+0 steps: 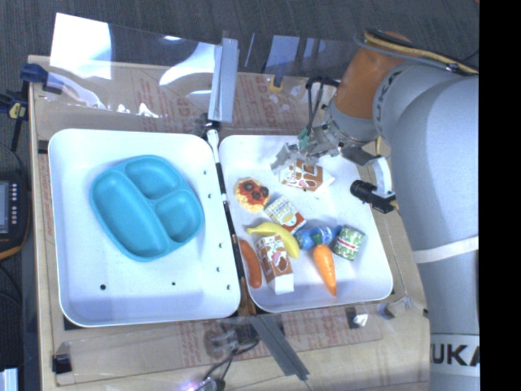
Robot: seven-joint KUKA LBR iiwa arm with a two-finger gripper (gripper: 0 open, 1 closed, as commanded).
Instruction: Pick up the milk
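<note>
The milk, a small white carton with red-brown print, lies on its side near the back of the right bin. My gripper hangs just over the carton's back left corner, close to it or touching it. I cannot see the carton between the jaws. The grey arm with its orange band comes in from the upper right.
In the right bin also lie a pizza slice, a small snack box, a banana, a brown-and-white carton, a sausage, a carrot, a blue toy and a green can. The left bin holds a blue divided plate.
</note>
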